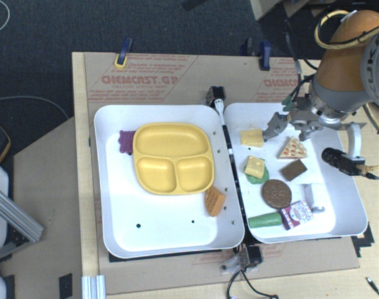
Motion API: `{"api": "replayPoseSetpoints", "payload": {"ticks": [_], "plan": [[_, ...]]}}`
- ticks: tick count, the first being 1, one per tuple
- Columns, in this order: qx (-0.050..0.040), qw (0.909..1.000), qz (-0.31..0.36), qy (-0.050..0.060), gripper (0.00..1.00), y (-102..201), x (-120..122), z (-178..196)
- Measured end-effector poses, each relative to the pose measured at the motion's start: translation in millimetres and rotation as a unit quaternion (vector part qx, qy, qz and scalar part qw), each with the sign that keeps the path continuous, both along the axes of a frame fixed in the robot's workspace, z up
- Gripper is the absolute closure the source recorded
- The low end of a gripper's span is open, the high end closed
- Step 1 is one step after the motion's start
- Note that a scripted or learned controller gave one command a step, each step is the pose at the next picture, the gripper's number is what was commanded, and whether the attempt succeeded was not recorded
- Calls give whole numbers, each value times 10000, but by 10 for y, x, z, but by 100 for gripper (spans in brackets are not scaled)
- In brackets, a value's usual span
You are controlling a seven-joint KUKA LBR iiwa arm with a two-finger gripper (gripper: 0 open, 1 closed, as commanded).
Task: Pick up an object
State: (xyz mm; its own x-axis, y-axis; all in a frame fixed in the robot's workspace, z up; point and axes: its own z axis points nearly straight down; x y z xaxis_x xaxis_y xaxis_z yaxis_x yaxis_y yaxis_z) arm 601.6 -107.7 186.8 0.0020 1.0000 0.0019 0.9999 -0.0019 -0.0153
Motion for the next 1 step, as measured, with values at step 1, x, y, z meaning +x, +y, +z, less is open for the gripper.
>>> {"api": "replayPoseSetpoints", "payload": {"ticks": [1], "plan": [[-7, 10000, 10, -76, 0, 1, 32, 87]]}}
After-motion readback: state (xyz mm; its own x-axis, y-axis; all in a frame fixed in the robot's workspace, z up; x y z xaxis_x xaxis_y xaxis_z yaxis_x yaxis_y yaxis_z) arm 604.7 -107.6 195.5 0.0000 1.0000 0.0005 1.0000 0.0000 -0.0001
